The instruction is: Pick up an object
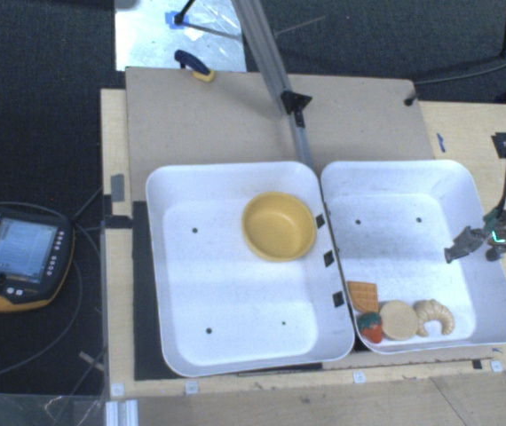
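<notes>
Left bin (182, 327) holds a yellow bowl (279, 226).

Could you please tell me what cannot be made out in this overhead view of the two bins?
- Gripper: small and dark at the right bin's edge; its finger state is unreadable.
- Arm: cut off by the right frame edge.
- Red item: partly tucked behind the cracker and round biscuit; identity unclear.
- Handheld pendant's screen: too blurred to read.
</notes>
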Robot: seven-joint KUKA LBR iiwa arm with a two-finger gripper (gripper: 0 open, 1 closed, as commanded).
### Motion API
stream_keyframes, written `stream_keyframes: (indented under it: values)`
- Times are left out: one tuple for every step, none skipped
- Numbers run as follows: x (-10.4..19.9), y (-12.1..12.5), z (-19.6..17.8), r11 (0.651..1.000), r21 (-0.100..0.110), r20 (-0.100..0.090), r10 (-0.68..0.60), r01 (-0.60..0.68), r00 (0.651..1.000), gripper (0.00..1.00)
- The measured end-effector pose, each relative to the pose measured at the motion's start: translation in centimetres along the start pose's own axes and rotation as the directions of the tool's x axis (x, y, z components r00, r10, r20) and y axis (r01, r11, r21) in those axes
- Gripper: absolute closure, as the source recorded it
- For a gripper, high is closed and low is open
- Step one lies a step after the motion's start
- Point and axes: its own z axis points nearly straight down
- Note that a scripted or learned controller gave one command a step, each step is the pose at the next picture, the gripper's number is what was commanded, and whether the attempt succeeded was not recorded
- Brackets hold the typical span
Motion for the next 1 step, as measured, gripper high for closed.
stream_keyframes:
  values:
    - [0.0, 0.0, 0.0, 1.0, 0.0, 0.0, 0.0, 0.0, 1.0, 0.0]
